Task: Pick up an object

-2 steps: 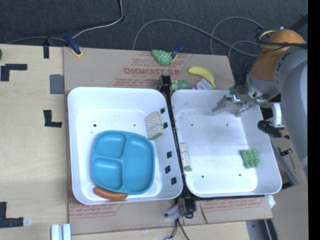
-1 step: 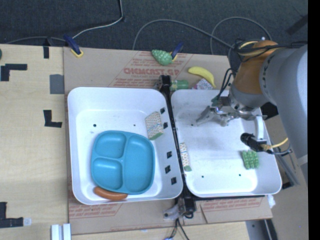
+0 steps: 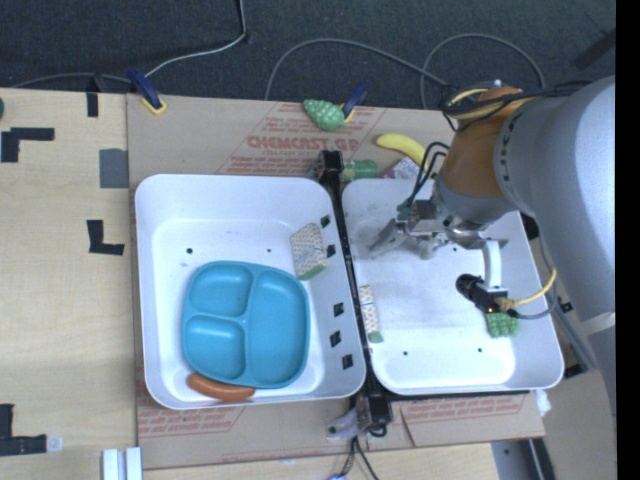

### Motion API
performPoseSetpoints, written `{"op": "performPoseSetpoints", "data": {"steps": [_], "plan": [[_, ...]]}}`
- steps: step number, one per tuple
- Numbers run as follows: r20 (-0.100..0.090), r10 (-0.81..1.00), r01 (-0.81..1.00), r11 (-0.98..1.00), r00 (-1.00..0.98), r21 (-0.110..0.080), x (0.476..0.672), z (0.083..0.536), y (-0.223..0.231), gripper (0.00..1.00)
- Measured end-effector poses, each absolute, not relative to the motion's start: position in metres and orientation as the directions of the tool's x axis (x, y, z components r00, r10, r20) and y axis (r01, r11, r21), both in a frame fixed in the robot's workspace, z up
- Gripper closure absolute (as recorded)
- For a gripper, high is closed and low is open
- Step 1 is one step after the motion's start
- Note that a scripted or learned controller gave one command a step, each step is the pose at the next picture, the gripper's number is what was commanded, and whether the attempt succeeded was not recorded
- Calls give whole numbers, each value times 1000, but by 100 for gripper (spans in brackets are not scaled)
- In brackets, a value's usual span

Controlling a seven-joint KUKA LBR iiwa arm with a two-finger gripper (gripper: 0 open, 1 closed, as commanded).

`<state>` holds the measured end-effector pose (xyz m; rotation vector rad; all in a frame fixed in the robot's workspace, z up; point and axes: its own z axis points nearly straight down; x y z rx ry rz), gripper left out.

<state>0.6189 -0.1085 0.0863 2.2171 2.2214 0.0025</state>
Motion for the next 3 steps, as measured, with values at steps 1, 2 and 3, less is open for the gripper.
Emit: {"op": "performPoseSetpoints", "data": {"steps": [1, 2, 3], "plan": [[-1, 1000, 1000, 1, -1, 1, 668, 105, -140, 0], [-1, 1000, 1000, 2, -2, 1, 657, 85, -102, 0], [-1, 1000, 1000, 2, -2, 0, 663, 85, -102, 0]]}}
